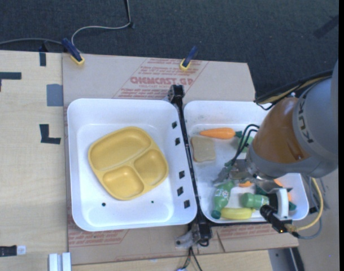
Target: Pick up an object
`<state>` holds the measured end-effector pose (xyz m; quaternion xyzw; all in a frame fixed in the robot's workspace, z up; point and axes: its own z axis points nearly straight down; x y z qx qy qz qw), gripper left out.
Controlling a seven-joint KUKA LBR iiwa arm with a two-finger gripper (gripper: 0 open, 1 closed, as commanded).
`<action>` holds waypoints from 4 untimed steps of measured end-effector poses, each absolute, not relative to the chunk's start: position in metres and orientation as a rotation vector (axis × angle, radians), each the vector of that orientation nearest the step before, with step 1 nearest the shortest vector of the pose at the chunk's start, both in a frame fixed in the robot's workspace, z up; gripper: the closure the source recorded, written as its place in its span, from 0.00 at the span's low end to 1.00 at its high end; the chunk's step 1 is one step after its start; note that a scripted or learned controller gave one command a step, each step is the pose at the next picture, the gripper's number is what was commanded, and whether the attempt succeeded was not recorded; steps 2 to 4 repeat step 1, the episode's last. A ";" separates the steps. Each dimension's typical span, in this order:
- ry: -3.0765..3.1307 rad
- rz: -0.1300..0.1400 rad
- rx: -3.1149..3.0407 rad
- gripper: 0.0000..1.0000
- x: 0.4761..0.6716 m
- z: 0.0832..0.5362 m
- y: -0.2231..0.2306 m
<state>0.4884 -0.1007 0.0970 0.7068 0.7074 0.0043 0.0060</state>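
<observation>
Gripper point(231, 174): low in right bin point(217, 113), near its front edge; finger state cannot be told.
Objects: green bottle point(220, 199), banana point(237, 213) at front edge; carrot point(217, 133) near back edge.
Left bin point(81, 151): yellow tray point(128, 162).

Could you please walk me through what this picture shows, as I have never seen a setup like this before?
You are looking down at a slant from a single fixed camera above a workbench. On the bench sit two shallow white bins side by side. The left bin holds a yellow divided tray with three compartments. The right bin holds small toy foods: an orange carrot, a tan slice of bread, a green bottle and a yellow banana, among other pieces partly hidden.

The large grey and orange shape coming in from the right is a robot arm, reaching down over the right bin. Its job is to pick up one object. Its body hides its grasping end from this angle, so I cannot tell whether it holds anything.
</observation>
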 end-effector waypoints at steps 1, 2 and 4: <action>2.223 0.000 2.220 1.00 0.551 0.184 -0.053; 2.223 0.000 2.220 1.00 0.551 0.184 -0.053; 2.223 0.000 2.220 1.00 0.551 0.184 -0.053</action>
